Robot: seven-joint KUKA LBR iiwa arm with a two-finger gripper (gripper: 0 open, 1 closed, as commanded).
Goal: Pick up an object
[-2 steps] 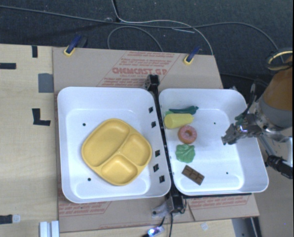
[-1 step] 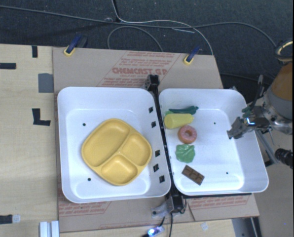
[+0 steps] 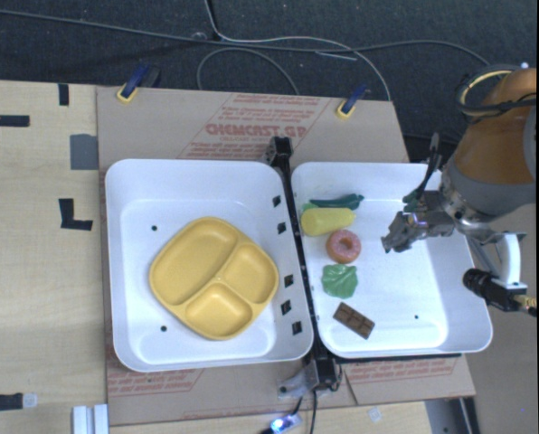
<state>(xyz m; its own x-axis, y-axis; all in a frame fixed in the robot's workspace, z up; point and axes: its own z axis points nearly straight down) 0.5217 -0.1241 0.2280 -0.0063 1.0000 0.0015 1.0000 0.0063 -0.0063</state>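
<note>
The right bin (image 3: 432, 319) holds a yellow corn-like piece (image 3: 327, 221) with a green leafy end (image 3: 338, 202), a pink donut (image 3: 344, 246), a green lettuce-like lump (image 3: 339, 281) and a brown chocolate bar (image 3: 353, 320). My gripper (image 3: 398, 236) hangs over the right bin's middle, to the right of the donut and apart from it. Nothing shows between its dark fingers.
The left bin (image 3: 125, 242) carries a yellow divided plate (image 3: 213, 277). A black clamp strip (image 3: 292, 242) runs between the two bins. The arm's grey and orange body (image 3: 496, 161) fills the right side. Cables (image 3: 251, 48) lie behind the bins.
</note>
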